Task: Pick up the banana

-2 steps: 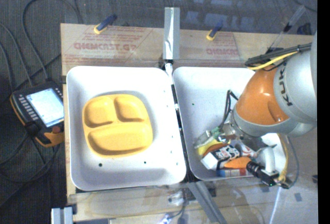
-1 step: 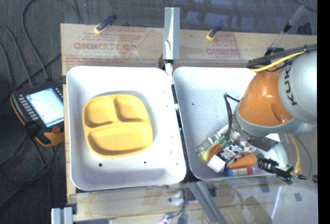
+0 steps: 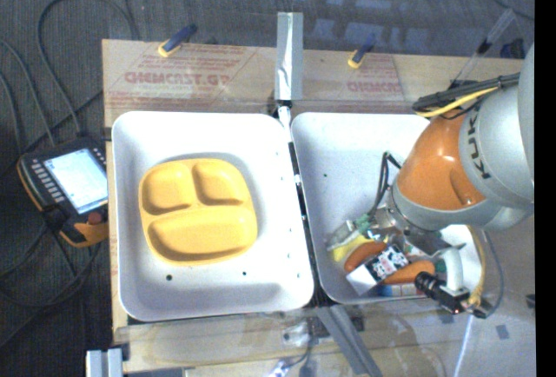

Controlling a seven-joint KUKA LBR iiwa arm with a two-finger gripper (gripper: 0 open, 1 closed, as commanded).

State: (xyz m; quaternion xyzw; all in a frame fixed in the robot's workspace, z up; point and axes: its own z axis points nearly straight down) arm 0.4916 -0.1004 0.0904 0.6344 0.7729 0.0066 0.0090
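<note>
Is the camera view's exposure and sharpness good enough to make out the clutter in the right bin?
Camera view: even lighting, no harsh glare; the yellow tray in the left bin is crisp; the arm covers and shades the right bin's clutter, which looks small and slightly soft.

Faded red print runs across the brown board (image 3: 217, 78) at the table's far edge, behind the two bins. The larger word on its left part seems to begin "CHEM", but the remaining letters are too washed out to make out. A second, shorter patch of red print on the board's right part is illegible. On the arm (image 3: 473, 154), black letters start "KU" along the orange band.
</note>
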